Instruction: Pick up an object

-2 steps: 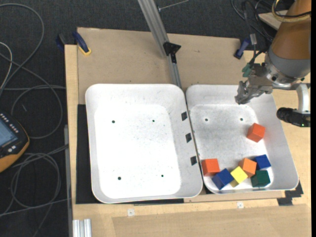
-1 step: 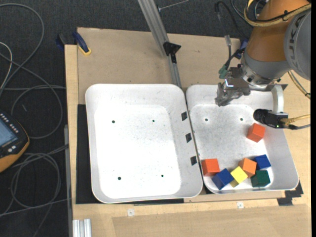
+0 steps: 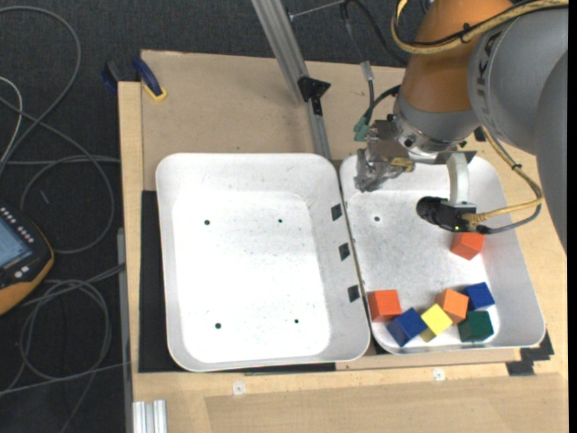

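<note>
The arm (image 3: 478, 61) reaches in from the right and hangs over the far end of the right bin (image 3: 514, 269), with its gripper (image 3: 371, 180) low over the bin's far left corner, close to the wall shared with the left bin (image 3: 180, 242); whether the gripper is wide or narrow cannot be told from this angle, and no block can be seen in it. The blocks all lie in the right bin, well apart from the gripper. A red block (image 3: 466, 244) sits alone by the right wall, just beside a black fitting on the arm. The others are gathered at the near end: an orange block (image 3: 386, 303), a blue block (image 3: 407, 325), a yellow block (image 3: 436, 318), a second orange block (image 3: 455, 303), a second blue block (image 3: 480, 294) and a green block (image 3: 476, 326), packed close together, several touching
</note>
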### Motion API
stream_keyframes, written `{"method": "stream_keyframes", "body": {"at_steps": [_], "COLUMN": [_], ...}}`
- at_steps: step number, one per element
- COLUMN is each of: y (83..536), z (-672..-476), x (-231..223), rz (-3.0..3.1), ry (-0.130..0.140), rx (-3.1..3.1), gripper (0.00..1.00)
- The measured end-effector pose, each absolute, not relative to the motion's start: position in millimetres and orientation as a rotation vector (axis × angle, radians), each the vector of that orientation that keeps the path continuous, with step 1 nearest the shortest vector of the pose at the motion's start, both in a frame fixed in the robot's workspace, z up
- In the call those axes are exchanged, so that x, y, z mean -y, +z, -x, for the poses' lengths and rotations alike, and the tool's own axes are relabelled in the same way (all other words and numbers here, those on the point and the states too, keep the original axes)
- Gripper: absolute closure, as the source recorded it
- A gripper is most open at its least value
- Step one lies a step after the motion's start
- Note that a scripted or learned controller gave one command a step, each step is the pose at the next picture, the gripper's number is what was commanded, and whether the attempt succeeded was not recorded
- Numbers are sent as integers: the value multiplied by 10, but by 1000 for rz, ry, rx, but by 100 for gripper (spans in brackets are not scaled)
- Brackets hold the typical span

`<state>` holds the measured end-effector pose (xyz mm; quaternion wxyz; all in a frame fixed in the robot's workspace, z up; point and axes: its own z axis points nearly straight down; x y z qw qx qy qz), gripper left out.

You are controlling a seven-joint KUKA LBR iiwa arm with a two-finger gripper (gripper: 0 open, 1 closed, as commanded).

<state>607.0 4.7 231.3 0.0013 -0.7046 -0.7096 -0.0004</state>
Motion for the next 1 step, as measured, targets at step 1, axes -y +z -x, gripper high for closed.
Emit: {"method": "stream_keyframes", "body": {"at_steps": [1], "y": [2447], "z": [-6117], "x": [-559], "rz": [2214], "ry": [-6], "rx": [2229], "gripper": [100]}}
